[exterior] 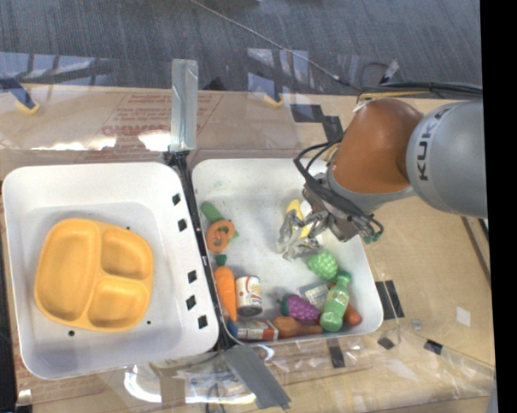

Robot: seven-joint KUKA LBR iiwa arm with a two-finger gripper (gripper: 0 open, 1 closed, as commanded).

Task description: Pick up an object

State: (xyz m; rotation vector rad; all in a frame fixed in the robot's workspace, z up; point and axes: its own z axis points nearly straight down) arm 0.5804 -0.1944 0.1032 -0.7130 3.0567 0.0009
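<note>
In the camera view the pincer (295, 230) hung low inside the right bin (261, 171), its fingers spread narrowly around a yellow object (295, 217) that showed between them. A green bumpy toy (323, 264) lay just beside and below it, and an orange carrot (225, 290) well apart by the divider. The left bin (18, 195) held a yellow divided plate (92, 274).

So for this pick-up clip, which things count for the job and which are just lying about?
In play:
tool
toys in the right bin: carrot, can, grapes, green bottle

Lying about:
yellow divided plate in the left bin
tape strips on the bench
</note>
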